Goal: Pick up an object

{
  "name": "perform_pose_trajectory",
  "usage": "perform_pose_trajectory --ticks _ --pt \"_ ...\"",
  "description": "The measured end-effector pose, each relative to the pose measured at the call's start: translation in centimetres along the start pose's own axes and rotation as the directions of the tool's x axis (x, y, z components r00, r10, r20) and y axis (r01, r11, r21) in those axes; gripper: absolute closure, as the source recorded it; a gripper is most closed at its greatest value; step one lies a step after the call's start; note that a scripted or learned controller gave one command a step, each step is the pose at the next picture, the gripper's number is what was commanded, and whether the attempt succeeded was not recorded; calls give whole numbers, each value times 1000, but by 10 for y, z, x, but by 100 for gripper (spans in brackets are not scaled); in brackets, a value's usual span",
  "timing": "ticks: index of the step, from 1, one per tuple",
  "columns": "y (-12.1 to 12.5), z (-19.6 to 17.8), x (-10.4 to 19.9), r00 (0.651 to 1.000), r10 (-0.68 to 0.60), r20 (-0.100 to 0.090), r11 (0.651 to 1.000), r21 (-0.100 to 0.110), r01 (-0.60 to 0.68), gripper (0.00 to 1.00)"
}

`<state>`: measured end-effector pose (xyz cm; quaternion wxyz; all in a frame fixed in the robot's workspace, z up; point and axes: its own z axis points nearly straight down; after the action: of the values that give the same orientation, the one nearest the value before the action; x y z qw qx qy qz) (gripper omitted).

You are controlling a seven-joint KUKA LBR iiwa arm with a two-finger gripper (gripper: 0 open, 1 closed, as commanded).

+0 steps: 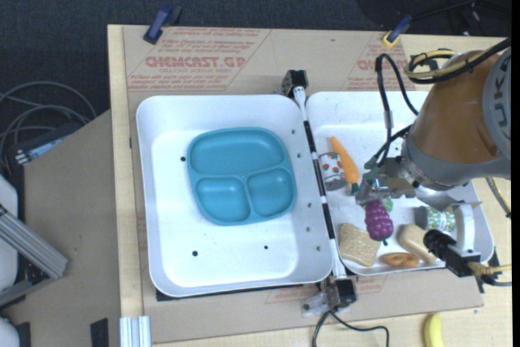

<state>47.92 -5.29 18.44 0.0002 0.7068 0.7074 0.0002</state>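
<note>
Nearest the front edge of the right bin (487,244) we find a small orange piece (399,260), a tan roll (416,240) and a speckled slice of bread (358,245). Just behind them lies the bunch of purple grapes (378,219), which we judge to be the likeliest thing to pick. It looks like light toy plastic, stiff but knobbly, so we would close across its narrow middle, where the bumps should resist slipping. The gripper (372,189) hangs directly above the top end of the bunch, touching or nearly so. We cannot tell how wide its claw stands, nor whether it has anything in it. Farther back lie a carrot (346,162) and a small can (331,169). In the left bin (162,175) rests a blue divided plate (241,175).
</note>
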Motion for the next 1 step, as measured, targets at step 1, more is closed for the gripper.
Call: perform_pose_trajectory --ticks 1 --pt "90 -13 -39 1000 1 1 1000 -1 -1 100"
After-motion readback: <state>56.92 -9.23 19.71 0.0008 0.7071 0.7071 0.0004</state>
